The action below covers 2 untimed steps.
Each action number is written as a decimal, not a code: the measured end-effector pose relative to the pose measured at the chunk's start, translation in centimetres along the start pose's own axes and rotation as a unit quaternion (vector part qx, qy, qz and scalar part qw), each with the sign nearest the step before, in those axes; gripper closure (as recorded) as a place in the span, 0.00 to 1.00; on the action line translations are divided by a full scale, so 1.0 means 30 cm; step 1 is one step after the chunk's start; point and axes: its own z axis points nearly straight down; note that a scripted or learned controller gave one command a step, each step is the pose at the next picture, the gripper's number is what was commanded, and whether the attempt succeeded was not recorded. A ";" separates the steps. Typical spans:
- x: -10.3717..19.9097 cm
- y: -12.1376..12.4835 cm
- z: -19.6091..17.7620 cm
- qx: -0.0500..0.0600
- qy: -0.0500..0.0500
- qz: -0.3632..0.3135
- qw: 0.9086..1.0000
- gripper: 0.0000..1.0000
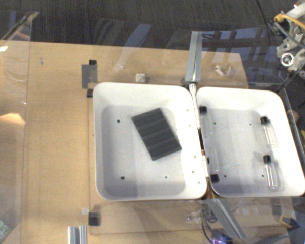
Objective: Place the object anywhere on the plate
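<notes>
On the wooden table [51,151] two shallow white bins sit touching side by side. In the left bin [104,187] a dark grey ribbed plate [156,133] lies flat and turned at a slant, a little far of centre. In the right bin [234,141] two clear tubes with black caps [269,130] [270,171] lie along the right wall, and the arm's metal parts [295,34] show at the far right corner, beyond the bins.
</notes>
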 end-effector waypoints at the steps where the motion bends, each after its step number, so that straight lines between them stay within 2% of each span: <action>1: 0.006 -0.006 -0.033 0.000 0.000 -0.004 1.000 1.00; 2: -0.010 0.065 -0.029 0.001 0.001 0.085 0.996 1.00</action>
